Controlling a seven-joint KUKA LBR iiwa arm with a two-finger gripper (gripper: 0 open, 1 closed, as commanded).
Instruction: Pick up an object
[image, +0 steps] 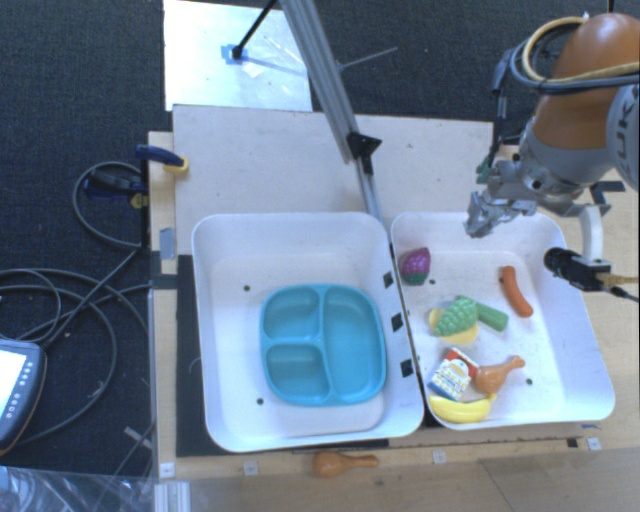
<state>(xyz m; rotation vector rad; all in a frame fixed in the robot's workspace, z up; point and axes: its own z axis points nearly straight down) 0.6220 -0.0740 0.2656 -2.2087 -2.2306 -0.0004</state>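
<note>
- Gripper (488, 218) is hanging over the back edge of the right bin (590, 385), and nothing is sitting between its tips. I cannot tell if it is apart or together.
- Nothing is being picked up yet, so the whole job is waiting to be done.
- All the toys are lying in the right bin: a purple fruit (414, 264), an orange sausage (516, 291), a yellow and green corn (455, 318), a little box (451, 377), a chicken leg (497, 375) and a banana (460, 408).
- The purple fruit and the sausage are lying nearest the gripper.
- A blue plate (323, 344) is sitting in the left bin (225, 300).
- Going down, grabbing and lifting are all left to do, I think.
</note>
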